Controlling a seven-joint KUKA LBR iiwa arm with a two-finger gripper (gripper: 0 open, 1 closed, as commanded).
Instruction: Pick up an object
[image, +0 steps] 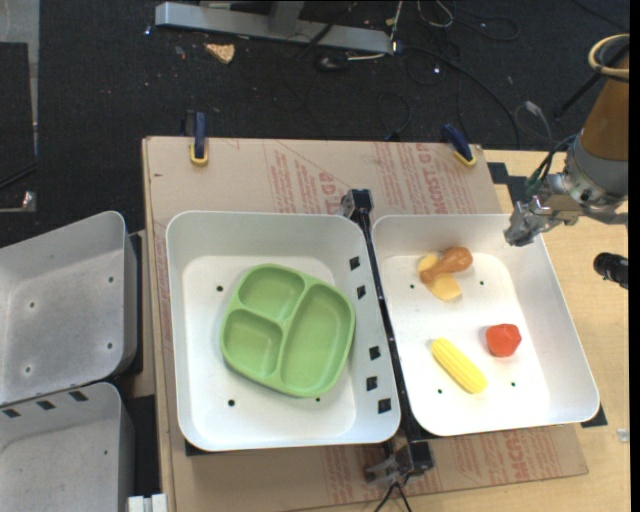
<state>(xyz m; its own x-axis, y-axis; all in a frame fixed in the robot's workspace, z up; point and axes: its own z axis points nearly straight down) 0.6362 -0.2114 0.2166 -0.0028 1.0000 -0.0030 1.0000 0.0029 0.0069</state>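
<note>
Three small objects lie in the right bin (560, 300), a brown chicken leg (447, 262), a red piece (503, 339) and a yellow corn cob (458, 365), while the gripper (521, 232), its opening unreadable, hovers over that bin's far right corner.

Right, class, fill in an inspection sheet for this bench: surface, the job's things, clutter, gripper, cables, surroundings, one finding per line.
Surface: brown board carrying two shallow white bins, the left bin and the right bin, side by side.
Job's things: in the right bin, a chicken drumstick, a pale yellow piece touching it, a corn cob and a red piece, apart from the others.
Clutter: green divided plate in the left bin.
Gripper: gripper above the right bin's far right corner, holding nothing.
Cables: black cables on the dark floor beyond the board.
Surroundings: blue-and-yellow clamps on the far edge; spare white trays at left.
</note>
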